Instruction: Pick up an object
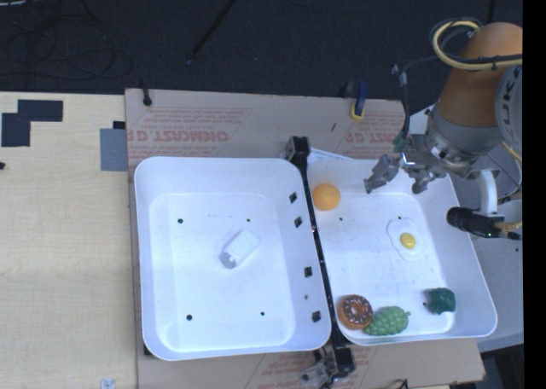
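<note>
My gripper [401,178] hangs over the far edge of the right bin [478,289], open, with nothing between its fingers. An orange ball [326,197] lies to its left near the divider. A fried egg toy [406,240] lies just in front of the gripper. Along the right bin's near edge sit a donut [355,311], a green grape bunch [387,321] and a dark green leafy piece [441,299]. A white cylinder [240,247] lies on its side in the middle of the left bin [162,208].
Both bins rest on a cardboard sheet [222,127] on the wooden bench. A black clamp strip [309,234] runs between the bins. A blue and yellow clip [358,101] stands at the cardboard's far edge.
</note>
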